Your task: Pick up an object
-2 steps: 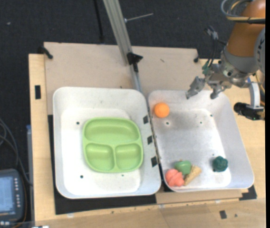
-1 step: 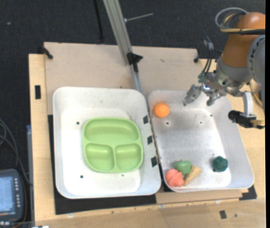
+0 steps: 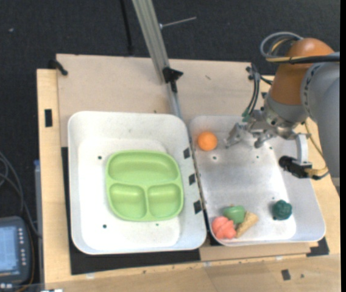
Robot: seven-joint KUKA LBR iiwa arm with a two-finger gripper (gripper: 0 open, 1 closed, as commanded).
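Observation:
My gripper (image 3: 245,139) hangs over the back of the right bin (image 3: 255,175), its two fingers spread apart with nothing between them. An orange ball (image 3: 207,141) lies just left of it, near the bin's back left corner. At the bin's front edge sit a light green toy (image 3: 234,213), a pink toy (image 3: 223,227) and a tan cone-shaped piece (image 3: 247,224), bunched together. A dark green object (image 3: 281,210) rests by itself at the front right.
The left bin (image 3: 88,163) holds a light green divided plate (image 3: 144,184). A slanted metal post (image 3: 155,41) rises behind the bins. The grey arm with its orange band (image 3: 295,78) comes in from the right, with cables beside it.

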